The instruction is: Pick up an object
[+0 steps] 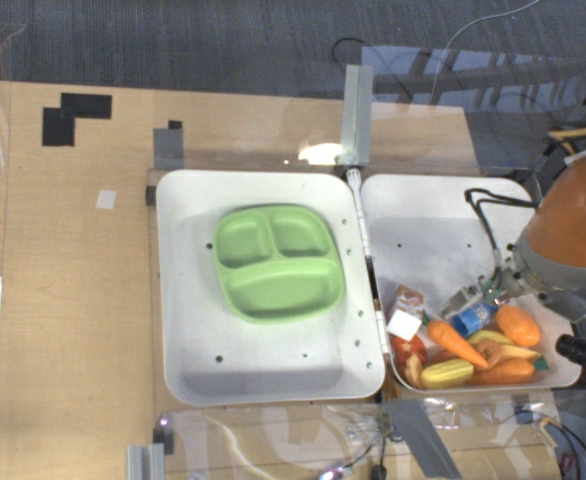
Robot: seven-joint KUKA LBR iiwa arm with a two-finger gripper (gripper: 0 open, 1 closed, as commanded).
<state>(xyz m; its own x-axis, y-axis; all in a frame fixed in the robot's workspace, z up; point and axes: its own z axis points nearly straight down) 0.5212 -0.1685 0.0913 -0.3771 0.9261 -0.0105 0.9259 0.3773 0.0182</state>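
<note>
The right bin [423, 218] holds a heap of toy food along its near edge. In the heap are a long carrot [456, 342], a round orange [518, 325], a yellow piece [446, 373], a small blue piece [470, 319] and a red packet with a white label [405, 325]. My arm, with its orange band [573, 218], comes in from the right and slants down to the heap. The gripper [481, 296] sits low at the heap's far side, just above the blue piece and next to the orange. The wrist partly covers it.
The left bin [183, 298] carries a green divided plate [276, 262] near its middle. A metal post [356, 108] stands behind the seam between the bins. A black cable [483, 208] loops over the right bin's far right part.
</note>
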